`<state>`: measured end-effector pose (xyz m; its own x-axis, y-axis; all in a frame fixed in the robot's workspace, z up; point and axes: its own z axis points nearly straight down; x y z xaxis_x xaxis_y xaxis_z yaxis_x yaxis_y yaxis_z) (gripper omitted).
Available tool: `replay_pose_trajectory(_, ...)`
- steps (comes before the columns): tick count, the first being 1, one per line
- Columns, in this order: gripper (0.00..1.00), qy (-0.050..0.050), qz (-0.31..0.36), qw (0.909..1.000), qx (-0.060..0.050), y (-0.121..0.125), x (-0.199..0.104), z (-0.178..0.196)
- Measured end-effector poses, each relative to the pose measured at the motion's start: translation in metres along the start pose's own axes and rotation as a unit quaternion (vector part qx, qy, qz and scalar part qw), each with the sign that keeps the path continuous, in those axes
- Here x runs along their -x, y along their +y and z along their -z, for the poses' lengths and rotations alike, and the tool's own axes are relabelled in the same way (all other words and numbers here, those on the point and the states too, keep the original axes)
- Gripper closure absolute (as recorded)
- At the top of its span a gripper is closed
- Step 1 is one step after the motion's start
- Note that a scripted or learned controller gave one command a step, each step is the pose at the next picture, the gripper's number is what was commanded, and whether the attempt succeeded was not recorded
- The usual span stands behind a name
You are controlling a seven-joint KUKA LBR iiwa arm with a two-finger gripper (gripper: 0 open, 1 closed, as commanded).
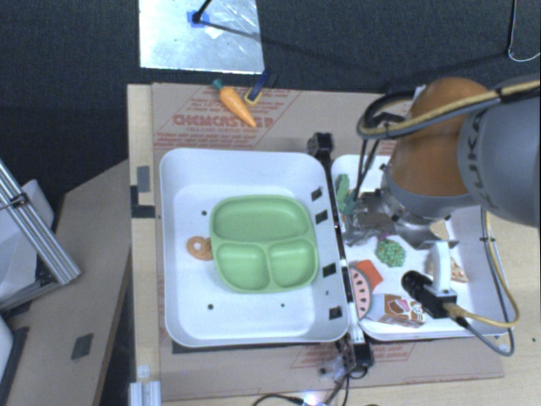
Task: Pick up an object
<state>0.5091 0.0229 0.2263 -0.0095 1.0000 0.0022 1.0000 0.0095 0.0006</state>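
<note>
The arm (456,159) hangs low over the right bin (478,315), seemingly reaching for a pick near the broccoli (390,251); next it must close and lift, though I cannot tell the claw's state.

The arm (473,150), entering from the right edge of the frame, hides much of the right bin (482,324) and the top of the gripper (369,220); whether its fingers are parted cannot be told. A green item (342,194) at the bin's left wall and small printed pieces (404,309) at lower right are too small to identify.
</note>
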Motion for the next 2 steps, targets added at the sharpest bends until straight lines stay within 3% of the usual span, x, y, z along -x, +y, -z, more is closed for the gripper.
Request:
replay_pose_trajectory(1, 1.00, 0.000, 0.000, 1.0000, 0.000, -0.011, -0.042, -0.002)
replay_pose_trajectory(2, 1.00, 0.000, -0.001, 1.0000, 0.000, -0.023, -0.062, -0.002)
